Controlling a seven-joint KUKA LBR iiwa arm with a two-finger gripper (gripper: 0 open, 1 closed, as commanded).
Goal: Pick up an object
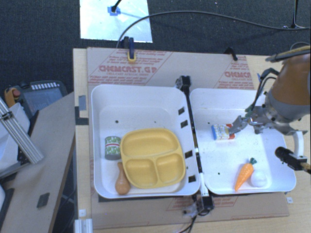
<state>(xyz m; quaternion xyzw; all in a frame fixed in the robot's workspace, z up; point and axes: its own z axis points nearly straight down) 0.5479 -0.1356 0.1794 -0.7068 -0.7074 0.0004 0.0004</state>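
The arm reaches in from the right over the right bin [277, 130], and its gripper [239, 124] hangs just beside a small packet [222, 131], a flat blue, white and red thing lying near the middle of that bin's floor. Whether the jaws are spread or pressed together I cannot tell; the tip is a small grey blur at the packet's right end, and nothing shows between the fingers, so I would not call the packet held. It is the nearest thing to the gripper, so I judge it the likely target. It looks light and flat, probably a thin carton or wrapper that could crush or slide on the smooth white floor; a hold across its short sides, low down, seems best. Toward the near edge of the same bin lie a carrot [244, 175] with a green top and, touching it on the right, a white ball [259, 179]. The carrot looks like a stiff toy, easy to take across its thick end; the ball looks round and may roll away. The left bin [146, 96] holds a yellow tray [152, 157] with 3 compartments, a small green can [112, 147] at its left and a tan pear [121, 182] at its near left corner.
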